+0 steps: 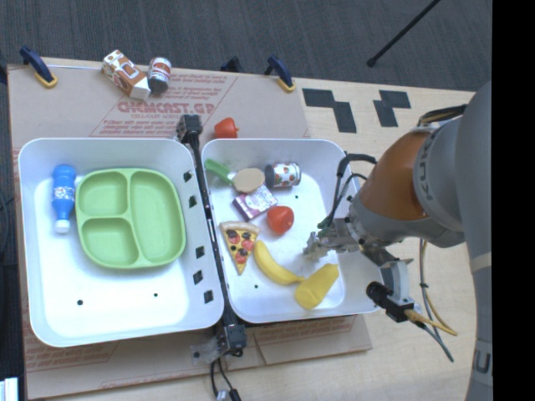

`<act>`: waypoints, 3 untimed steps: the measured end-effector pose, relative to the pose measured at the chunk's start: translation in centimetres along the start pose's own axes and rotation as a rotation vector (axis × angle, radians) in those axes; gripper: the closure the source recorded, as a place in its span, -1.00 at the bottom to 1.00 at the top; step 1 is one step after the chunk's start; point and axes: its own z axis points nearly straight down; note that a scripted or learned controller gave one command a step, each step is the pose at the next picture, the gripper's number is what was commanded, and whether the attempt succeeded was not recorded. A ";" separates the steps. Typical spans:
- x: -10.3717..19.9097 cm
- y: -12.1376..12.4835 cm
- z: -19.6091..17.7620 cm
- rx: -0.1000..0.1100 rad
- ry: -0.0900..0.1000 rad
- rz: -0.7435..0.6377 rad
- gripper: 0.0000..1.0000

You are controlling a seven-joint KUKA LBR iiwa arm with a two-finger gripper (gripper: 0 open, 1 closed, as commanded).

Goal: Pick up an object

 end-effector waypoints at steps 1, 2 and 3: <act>0.0 0.0 0.0 0.000 0.000 0.000 -1.00; 0.0 0.1 -1.0 0.001 0.000 -0.004 1.00; -0.1 3.9 -6.2 -0.005 -0.001 0.003 1.00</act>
